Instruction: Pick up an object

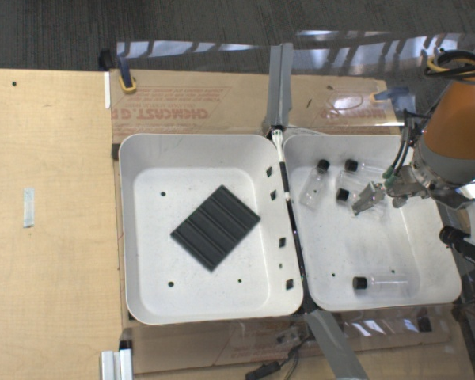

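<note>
In the right bin lie several clear vials with black caps. One vial rests near the bin's left wall, another vial at the back, and a third vial near the front. A black cap sits just left of my gripper, which hangs low over the middle of this bin. The grey arm with its orange band comes in from the right. A black ribbed block lies flat and turned diagonally in the middle of the left bin.
A grey divider runs between the bins at the back. Brown cardboard lies behind them, and a wooden bench top stretches to the left. Cables and brackets crowd the right edge.
</note>
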